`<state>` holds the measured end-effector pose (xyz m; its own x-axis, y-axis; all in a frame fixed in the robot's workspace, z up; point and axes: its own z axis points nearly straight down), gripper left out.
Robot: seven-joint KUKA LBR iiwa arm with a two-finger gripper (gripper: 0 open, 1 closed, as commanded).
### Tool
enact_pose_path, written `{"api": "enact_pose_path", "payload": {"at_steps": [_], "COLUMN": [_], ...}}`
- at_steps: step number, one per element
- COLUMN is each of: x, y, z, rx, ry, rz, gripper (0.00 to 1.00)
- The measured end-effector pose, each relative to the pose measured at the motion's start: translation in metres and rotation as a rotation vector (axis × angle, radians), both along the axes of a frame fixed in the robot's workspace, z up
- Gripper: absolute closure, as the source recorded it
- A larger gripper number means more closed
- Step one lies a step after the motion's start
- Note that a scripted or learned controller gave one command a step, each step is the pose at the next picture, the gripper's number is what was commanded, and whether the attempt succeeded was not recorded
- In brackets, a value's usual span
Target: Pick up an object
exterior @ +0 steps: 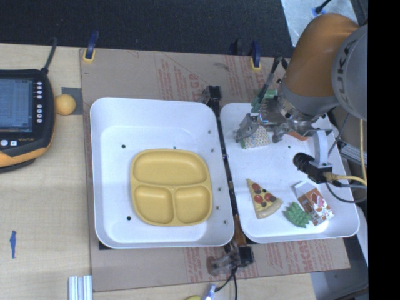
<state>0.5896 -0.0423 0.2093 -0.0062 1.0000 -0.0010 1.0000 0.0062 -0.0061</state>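
We see our gripper (pixel 250 130) low in the far left corner of the right bin (pixel 281 230), fingers spread on either side of a small pale speckled block (pixel 256 139), which lies on the bin floor just beside the wall shared with the left bin (pixel 106 167). The fingers straddle it but do not yet pinch it, so we count nothing as held. The risks, as we judge them: the block sits close to that wall, so the left finger could strike the rim or ride up it and close askew; a light block could also skid out from between the fingers and slide toward the corner. The block's shape is partly hidden, and we cannot tell its long axis for certain; it seems to run roughly left to right, with no clear pointed end. Nearer in the same bin lie a pizza slice (pixel 264 199), tip pointing far, a green toy (pixel 296 215) and a small carton (pixel 314 206), well apart from the gripper. A yellow tray (pixel 170 186) rests in the left bin
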Motion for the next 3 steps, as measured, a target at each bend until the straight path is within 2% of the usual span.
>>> {"api": "enact_pose_path", "payload": {"at_steps": [1, 2, 3], "x": [-0.112, -0.1, -0.112], "y": [-0.026, -0.057, -0.052], "z": [-0.018, -0.113, -0.118], "rx": [0.001, 0.002, 0.002], "ry": [-0.001, 0.0, -0.002], "rz": [-0.002, -0.002, -0.002], "gripper": [0.0, 0.0, 0.0]}}
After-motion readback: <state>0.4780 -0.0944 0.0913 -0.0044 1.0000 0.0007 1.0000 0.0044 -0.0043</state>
